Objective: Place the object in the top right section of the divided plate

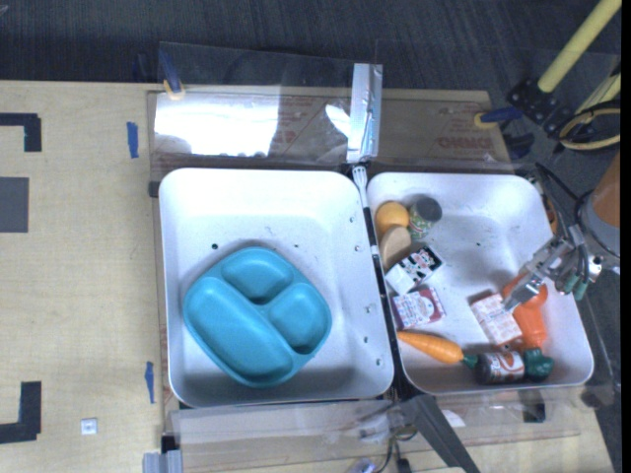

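Carrot [431, 345] lies left of claw [532, 286].

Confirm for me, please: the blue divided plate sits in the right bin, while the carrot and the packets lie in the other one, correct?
Not quite. The blue divided plate sits in the left bin, as the camera view shows. The carrot and the packets do lie in the other one, the right bin.
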